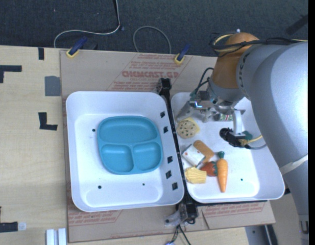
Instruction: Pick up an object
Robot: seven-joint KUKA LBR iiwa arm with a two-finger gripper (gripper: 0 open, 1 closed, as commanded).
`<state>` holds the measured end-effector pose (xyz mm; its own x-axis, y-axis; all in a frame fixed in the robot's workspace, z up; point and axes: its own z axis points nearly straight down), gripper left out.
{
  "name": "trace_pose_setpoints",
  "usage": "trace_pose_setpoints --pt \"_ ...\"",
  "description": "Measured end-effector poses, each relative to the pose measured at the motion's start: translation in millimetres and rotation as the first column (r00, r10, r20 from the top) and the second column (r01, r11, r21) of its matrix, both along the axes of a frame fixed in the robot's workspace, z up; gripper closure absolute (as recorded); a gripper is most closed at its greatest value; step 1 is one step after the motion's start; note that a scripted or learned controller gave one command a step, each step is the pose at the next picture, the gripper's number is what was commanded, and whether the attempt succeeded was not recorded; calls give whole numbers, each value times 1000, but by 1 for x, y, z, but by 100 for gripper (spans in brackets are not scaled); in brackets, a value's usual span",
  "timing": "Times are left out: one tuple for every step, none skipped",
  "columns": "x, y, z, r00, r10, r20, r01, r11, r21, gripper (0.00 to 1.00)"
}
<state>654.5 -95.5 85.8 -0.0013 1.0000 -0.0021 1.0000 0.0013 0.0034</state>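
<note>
The right bin (264, 180) holds several toy foods. A round speckled cookie (187, 128) lies near its left wall. Below it are a brown bread-like piece (203, 148), a white block (192, 157), a yellow corn piece (196, 176), a small red piece (211, 169) and an orange carrot (222, 174). My gripper (214, 111) hangs over the far part of this bin, just right of and above the cookie. I see nothing between its fingers.
The left bin (80, 137) holds a blue divided plate (129, 144). A black divider (170, 137) runs between the bins. The bulky grey arm (280, 101) covers the right bin's right side. Cables (244, 139) dangle below the wrist.
</note>
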Motion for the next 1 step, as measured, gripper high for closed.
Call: trace_pose_setpoints --pt "0 -1 0 1000 0 -1 0 1000 1 0"
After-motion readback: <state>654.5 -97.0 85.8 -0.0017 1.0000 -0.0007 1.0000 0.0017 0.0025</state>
